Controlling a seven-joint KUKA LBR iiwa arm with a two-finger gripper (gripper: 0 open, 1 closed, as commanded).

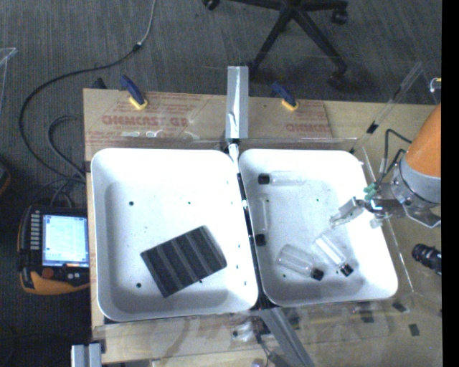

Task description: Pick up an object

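My gripper (361,215) hangs over the right side of the right bin (373,287), reaching in from the right edge. It looks open, its two fingers apart with nothing between them. Just below and left of it lie two clear vials with black caps, one (331,252) nearer the gripper and one (295,259) further left. A clear tube (284,178) with a black cap lies near the bin's back wall. Another clear tube (259,218) rests along the left wall. In the left bin (107,215) a black ribbed slab (183,259) lies at a slant.
A metal post (237,100) stands behind the seam between the bins. Two clamps (133,92) (285,97) hold the cardboard at the back. A handheld pendant (56,247) lies on the floor to the left. An office chair base (301,21) stands beyond the bench.
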